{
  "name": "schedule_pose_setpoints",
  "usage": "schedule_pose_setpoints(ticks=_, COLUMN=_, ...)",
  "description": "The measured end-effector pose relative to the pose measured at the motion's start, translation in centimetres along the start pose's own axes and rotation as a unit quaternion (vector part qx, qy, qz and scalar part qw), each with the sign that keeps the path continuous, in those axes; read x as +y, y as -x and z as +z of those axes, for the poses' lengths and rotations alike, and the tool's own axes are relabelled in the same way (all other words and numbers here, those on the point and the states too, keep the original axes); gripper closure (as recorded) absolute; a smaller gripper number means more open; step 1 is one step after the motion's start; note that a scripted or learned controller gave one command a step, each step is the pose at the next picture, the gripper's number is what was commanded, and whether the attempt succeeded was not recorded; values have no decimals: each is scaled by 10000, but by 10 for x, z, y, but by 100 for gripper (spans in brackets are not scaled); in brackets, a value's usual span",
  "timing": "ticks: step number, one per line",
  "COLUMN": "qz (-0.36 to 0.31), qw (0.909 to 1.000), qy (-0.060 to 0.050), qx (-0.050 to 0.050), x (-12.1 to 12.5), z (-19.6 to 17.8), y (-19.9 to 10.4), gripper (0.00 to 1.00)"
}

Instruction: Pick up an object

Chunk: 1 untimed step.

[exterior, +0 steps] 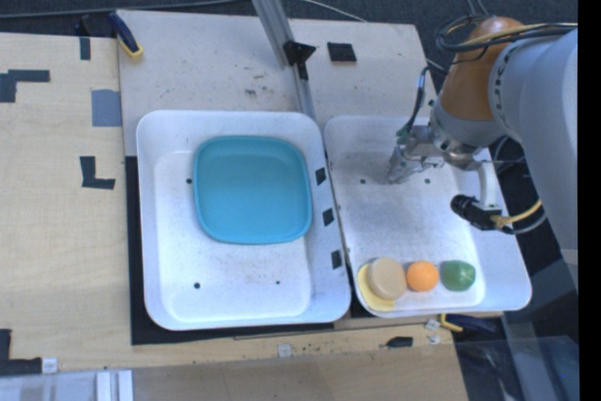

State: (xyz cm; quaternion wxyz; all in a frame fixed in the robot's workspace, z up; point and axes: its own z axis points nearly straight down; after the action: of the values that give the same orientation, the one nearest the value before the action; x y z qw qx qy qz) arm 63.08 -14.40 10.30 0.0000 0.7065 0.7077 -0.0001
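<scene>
Here the arm [507, 89] reaches over the right bin [413, 211].

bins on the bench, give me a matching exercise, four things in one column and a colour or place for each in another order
Things:
1. plate
2. small ball
3. round object
4. gripper

Colour or place:
A. green, near front corner of the right bin
B. above the bare back part of the right bin
C. blue, in the left bin
D. orange, between a tan disc and the green one

Pairs: 1-C, 2-D, 3-A, 4-B
</scene>
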Motion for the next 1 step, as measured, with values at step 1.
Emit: schedule_pose_setpoints(ticks=1, qz=2, qw=10000, qy=23, qx=-2, x=-2, z=-57, y=-9, gripper=100)
